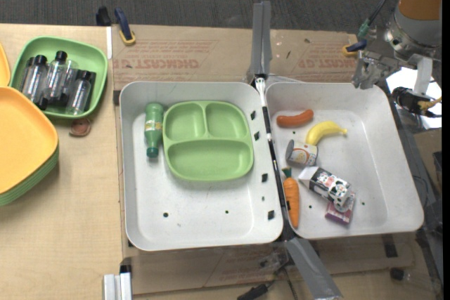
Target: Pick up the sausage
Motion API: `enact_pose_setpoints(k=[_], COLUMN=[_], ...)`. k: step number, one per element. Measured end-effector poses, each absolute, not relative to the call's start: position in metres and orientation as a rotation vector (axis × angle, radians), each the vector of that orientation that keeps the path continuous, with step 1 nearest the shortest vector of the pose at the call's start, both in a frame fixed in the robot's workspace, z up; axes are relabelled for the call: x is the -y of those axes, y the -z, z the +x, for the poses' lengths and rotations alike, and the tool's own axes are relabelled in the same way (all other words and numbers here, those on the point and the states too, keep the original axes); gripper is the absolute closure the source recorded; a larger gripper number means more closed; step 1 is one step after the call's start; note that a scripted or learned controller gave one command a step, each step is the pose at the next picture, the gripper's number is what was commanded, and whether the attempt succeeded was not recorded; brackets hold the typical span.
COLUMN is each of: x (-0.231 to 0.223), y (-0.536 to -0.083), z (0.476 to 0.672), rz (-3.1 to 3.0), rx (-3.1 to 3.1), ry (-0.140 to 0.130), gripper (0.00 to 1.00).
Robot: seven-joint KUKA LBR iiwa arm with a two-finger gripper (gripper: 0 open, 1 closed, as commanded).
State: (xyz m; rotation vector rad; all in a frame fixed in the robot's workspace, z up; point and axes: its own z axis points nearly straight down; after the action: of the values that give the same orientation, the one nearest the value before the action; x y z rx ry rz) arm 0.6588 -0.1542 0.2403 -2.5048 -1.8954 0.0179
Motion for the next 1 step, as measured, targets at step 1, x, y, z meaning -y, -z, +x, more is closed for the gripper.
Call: enact_pose_setpoints(k=[1], x=[0.1545], y=[-0.2487], z=[0.659], rz=[-2.502], rx=[1.899], ry=[-0.02], gripper=[1.0])
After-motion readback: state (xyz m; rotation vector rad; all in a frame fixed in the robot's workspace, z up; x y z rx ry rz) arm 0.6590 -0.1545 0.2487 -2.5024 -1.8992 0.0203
